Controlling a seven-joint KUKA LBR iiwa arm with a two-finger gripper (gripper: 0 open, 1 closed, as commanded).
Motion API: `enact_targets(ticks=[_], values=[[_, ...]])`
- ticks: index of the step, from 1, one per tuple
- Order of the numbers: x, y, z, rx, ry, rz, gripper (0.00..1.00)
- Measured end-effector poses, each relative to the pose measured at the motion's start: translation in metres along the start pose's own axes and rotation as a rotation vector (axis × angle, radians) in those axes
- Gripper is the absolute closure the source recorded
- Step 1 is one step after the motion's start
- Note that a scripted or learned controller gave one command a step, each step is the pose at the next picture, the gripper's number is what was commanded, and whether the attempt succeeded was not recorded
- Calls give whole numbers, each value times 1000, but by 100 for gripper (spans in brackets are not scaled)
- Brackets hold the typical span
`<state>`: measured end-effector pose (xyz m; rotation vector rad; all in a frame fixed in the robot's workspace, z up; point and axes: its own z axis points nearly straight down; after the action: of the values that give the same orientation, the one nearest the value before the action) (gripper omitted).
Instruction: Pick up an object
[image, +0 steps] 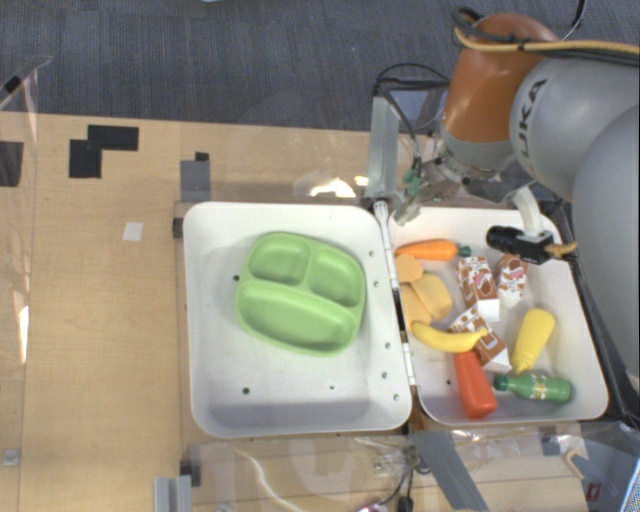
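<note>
Hanging over the far edge of the right shallow white plastic bin (590, 350), close to the wall it shares with its neighbour, is the gripper (408, 205) of the grey arm with the orange band (490, 80), which reaches in from the right. From here I cannot tell whether the gripper is open or closed, and I see nothing held in it.

The toy food lies loose in that right bin, below and nearer than the gripper. An orange plastic carrot with a green top (430, 249) lies closest to it, along the far left side. Just nearer sit pale yellow-tan flat slices (425, 292), and then a curved yellow banana (447, 339). Small red-brown and white cartons (476, 280) cluster in the middle, one touching the banana's right end. A yellow squeeze bottle (532, 338) leans on the right. An orange-red bottle (475, 386) and a green bottle lying on its side (535, 387) occupy the near end.

On the table, the left white bin (215, 400) carries a light green three-compartment plastic plate (300, 292).
</note>
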<state>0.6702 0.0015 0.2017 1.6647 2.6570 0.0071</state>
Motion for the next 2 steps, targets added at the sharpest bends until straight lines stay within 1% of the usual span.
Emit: enact_targets(ticks=[1, 2], values=[[0, 0, 0, 0, 0, 0, 0], [-39, -61, 15, 2, -1, -61, 0]])
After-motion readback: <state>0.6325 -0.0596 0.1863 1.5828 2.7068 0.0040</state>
